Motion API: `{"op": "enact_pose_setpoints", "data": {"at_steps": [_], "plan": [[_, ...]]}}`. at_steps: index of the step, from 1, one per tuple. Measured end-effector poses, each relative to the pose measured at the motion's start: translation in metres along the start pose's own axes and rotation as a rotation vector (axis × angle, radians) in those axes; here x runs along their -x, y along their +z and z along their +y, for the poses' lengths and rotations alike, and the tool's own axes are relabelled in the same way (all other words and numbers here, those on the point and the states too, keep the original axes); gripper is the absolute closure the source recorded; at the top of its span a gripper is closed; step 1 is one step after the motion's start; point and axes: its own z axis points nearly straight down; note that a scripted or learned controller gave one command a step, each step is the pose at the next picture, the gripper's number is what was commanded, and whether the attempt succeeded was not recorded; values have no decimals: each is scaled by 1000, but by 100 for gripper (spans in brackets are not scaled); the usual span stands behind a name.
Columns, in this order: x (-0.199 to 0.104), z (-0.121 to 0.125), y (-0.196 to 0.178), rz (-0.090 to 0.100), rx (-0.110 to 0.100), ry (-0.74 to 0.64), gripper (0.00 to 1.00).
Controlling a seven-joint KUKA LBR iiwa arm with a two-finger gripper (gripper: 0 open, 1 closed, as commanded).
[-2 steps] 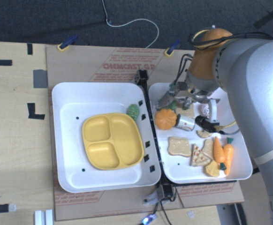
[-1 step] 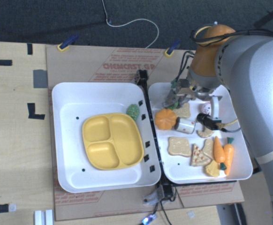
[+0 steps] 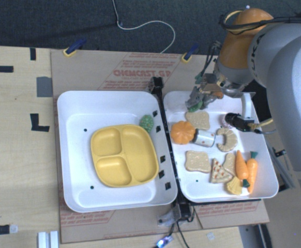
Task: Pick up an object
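My claw [image 3: 194, 105], grip state unclear, hovers just above a bread slice [image 3: 198, 120]: probably light, rigid plastic; pinch its edges.

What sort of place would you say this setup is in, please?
Probably a robotics lab bench for pick-up trials. A grey arm with an orange band reaches over two white bins, toy food such as carrots fills the right bin, and a cable trails behind.
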Motion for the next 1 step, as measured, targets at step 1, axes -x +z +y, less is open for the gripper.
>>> {"op": "enact_pose_setpoints", "data": {"at_steps": [1], "plan": [[-9, 4, -59, 0, 0, -1, 100]]}}
